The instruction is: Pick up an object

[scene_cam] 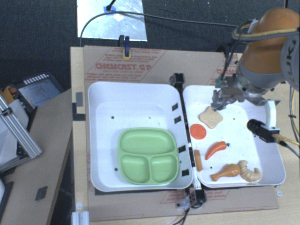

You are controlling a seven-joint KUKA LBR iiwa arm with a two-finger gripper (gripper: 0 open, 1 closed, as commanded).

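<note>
Over the right bin [276, 165], upper part: gripper [218, 103], grey metal, fingers pointing down just above a slice of toast [211, 118]; whether they are spread or closed cannot be told at this size, and nothing shows between them

Toast: tan, flat, roughly square with a rounded top, lying on the bin floor at the gripper's tip. Judged a toy, so light and stiff, likely smooth plastic; thin, so best taken across two opposite edges, with a risk of sliding on the floor

Near it, in the same bin: tomato slice [198, 131], red, round, flat; chili pepper [216, 149], red, curved, glossy; sausage [198, 160], brown, thin, beside the dividing wall; chicken drumstick [225, 172], orange-brown, with a pale shrimp [250, 172] touching its thick end

Left bin [105, 125]: white, shallow, holding a green tray [148, 155] with three compartments, smooth moulded plastic
</note>
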